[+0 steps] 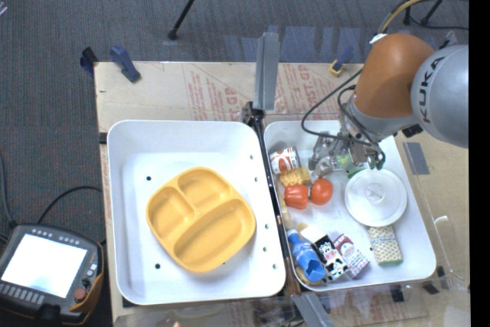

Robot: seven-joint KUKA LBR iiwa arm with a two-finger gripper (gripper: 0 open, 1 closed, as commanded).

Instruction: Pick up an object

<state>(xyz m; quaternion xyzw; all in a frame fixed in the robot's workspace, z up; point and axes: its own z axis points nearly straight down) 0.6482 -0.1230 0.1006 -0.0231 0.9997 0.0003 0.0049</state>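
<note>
The sectioned plastic plate in the left shallow bin is a flat mustard yellow, set against the bin's plain white. In the right shallow bin, also white, the round lidded dish at 3 o'clock is white on white. At 9 o'clock sit a red tomato-like ball and an orange-red block, with a red-and-white printed can at 10 o'clock. At 6 o'clock lie a blue bottle, a black-and-white cow-patterned carton and a pale green-checked sponge. The arm's wrist band is orange above grey metal.
</note>
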